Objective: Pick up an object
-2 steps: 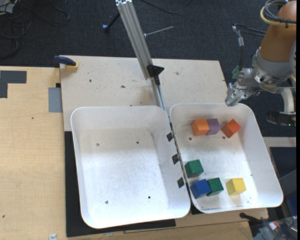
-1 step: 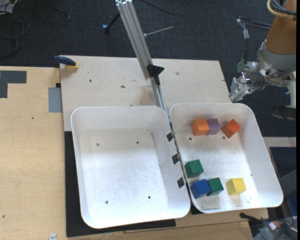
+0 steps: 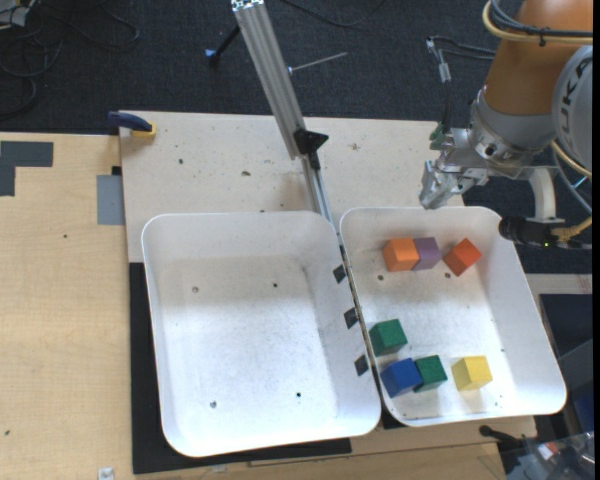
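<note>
While the jaws [image 3: 442, 190] hang above the right bin's [image 3: 525, 298] far rim, whether they stand wide or narrow I cannot tell. Inside lie an orange cube [image 3: 401, 254] touching a purple cube [image 3: 427, 252], a red-orange cube [image 3: 462, 256] just beside, then green [image 3: 388, 336], blue [image 3: 401, 376], green [image 3: 431, 371] and yellow [image 3: 471, 372] cubes nearer. A slanted aluminium bar [image 3: 276, 88] crosses the table [image 3: 210, 163] beside the left bin [image 3: 180, 268].

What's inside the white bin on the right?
The right bin holds seven blocks: orange, purple, red-orange, two green, blue and yellow. Nothing covers them; the pincer is at the bin's far rim.
</note>
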Action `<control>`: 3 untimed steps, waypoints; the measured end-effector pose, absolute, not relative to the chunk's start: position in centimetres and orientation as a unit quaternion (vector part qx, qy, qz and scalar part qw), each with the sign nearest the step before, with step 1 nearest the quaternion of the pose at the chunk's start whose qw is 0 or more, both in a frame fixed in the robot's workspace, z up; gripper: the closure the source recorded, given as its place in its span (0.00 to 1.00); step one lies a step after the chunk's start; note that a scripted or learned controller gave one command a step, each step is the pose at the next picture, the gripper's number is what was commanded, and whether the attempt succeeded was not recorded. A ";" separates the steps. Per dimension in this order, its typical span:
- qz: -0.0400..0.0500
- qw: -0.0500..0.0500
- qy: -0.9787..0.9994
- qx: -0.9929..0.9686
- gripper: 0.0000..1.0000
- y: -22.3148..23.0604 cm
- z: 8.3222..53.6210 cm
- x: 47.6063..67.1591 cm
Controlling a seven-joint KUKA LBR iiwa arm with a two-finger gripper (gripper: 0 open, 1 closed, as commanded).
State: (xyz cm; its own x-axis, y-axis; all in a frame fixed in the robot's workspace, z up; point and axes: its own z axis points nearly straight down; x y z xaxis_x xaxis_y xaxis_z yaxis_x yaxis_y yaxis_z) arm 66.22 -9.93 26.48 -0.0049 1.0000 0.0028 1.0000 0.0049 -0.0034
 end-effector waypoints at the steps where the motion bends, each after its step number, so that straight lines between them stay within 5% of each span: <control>1: 0.000 0.002 -0.708 -0.706 1.00 -4.7 26.6 65.1; 3: 0.001 0.002 -0.708 -0.706 1.00 6.7 24.8 64.7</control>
